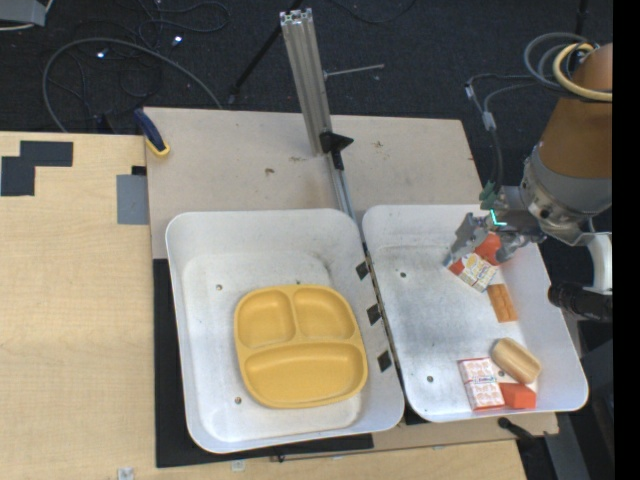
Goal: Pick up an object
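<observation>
My gripper (486, 240) hangs over the upper part of the right bin (430, 308), reaching in from the right. It is open, one grey finger on each side of the upper end of a red and white packet (477, 271). The packet lies on the bin floor. Just below it lies a brown stick (503, 303). Near the bin's front right corner sit a tan bread roll (515, 359), a red and white box (481, 383) and an orange wedge (519, 397).
The left bin (200, 268) holds a yellow divided plate (299, 345). An upright metal post (309, 78) stands behind the bins, with a rod running down to the gap between them. Cables loop at the arm's upper right.
</observation>
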Action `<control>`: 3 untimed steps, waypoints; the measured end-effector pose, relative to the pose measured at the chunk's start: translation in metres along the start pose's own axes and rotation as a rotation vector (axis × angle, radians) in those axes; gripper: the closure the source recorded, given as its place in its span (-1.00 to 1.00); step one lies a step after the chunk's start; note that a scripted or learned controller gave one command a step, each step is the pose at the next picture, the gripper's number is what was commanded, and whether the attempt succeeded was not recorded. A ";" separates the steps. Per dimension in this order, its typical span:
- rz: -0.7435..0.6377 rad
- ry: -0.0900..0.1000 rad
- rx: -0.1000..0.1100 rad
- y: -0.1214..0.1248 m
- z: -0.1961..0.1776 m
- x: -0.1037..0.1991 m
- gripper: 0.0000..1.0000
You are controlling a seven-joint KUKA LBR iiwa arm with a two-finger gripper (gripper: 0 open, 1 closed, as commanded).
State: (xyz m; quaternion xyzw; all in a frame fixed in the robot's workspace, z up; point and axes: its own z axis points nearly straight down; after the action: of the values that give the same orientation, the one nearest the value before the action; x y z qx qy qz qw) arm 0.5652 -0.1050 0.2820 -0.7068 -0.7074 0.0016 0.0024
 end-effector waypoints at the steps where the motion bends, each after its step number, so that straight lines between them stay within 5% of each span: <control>1: 0.000 0.000 -0.002 0.000 -0.001 0.000 -1.00; 3: 0.002 0.000 0.002 0.001 0.120 -0.002 -1.00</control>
State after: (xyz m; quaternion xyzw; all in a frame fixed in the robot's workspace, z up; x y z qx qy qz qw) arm 0.5654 -0.1068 0.1615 -0.7074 -0.7068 0.0024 0.0033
